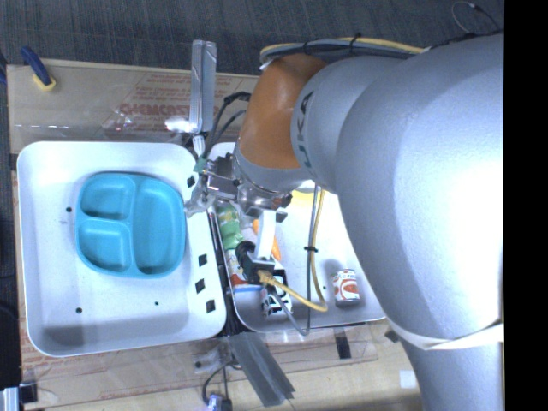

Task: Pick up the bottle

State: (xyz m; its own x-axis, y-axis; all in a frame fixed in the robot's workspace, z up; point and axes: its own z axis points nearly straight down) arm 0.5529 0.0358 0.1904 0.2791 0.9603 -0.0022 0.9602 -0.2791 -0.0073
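Right bin (334,240): the bottle (229,226) lies just under the gripper (248,204), whose grip I cannot tell

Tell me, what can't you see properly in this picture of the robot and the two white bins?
- Right shallow white bin, camera view: the big grey arm covers most of it.
- Greenish plastic bottle: the arm hides its top, so its shape is unclear.
- Orange thing beside it: a thin strip peeks past the arm, too little to name.
- Small red and white can: label too small to read.
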